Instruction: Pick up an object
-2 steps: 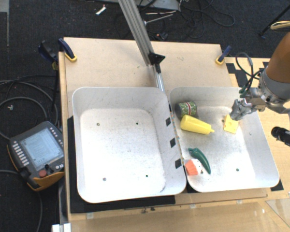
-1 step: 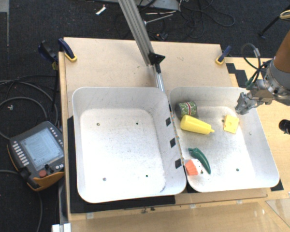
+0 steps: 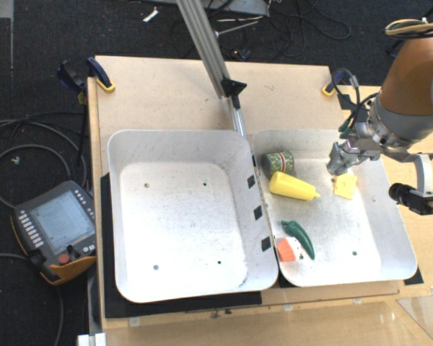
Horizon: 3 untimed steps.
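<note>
two shallow white bins sit side by side on a pale wooden bench (image 3: 202,92), their rims meeting near the middle. both have rounded corners and a matte, faintly speckled floor. the left bin (image 3: 130,150) is the larger in this view.

right bin (image 3: 390,262) contents: a small green can (image 3: 281,161) lying on its side near the far left corner; just in front of it, touching or nearly so, a smooth yellow plastic bottle (image 3: 292,186), also on its side, tapering to a nozzle that points right. to the right of the nozzle, a little apart, a small pale yellow block (image 3: 345,187), roughly square and flat-faced. nearer the front, a dark green curved pepper-shaped toy (image 3: 300,237) lies against a small orange and white piece (image 3: 286,251) close to the bin's left wall.

arm: grey with a glossy orange band, entering from the right, cables looped along the wrist. gripper (image 3: 340,166) hangs low over the right bin, tip just above and left of the yellow block, close to its upper corner. fingers are a dark metallic cluster from this angle; cannot tell whether they are open or closed, and nothing is seen between them.

off the bench, left: a grey teach pendant (image 3: 54,225) with orange trim on dark carpet.
</note>
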Each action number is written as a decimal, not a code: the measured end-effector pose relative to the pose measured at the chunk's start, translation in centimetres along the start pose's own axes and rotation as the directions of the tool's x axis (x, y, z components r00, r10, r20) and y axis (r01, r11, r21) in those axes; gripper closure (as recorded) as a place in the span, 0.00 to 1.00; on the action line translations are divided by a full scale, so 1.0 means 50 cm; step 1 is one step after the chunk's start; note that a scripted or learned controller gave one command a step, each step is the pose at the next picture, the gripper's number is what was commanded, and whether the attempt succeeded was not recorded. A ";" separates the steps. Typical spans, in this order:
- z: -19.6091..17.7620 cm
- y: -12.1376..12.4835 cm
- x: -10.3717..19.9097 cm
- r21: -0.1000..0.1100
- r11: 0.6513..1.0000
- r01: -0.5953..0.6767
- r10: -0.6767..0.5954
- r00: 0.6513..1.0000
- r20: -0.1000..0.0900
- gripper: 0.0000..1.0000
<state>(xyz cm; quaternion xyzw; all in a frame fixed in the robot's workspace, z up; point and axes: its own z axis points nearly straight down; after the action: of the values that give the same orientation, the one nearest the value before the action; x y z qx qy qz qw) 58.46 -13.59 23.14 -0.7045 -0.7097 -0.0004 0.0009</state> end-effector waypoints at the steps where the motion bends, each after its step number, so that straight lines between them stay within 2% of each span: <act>1: -0.010 0.012 0.128 -0.001 1.000 0.002 -0.002 1.000 -0.001 1.00; 3: 0.024 0.029 0.356 0.000 1.000 0.001 -0.001 1.000 0.000 1.00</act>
<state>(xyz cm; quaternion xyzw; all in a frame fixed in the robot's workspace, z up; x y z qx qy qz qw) 59.79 4.23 21.94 -0.7040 -0.7102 -0.0006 0.0010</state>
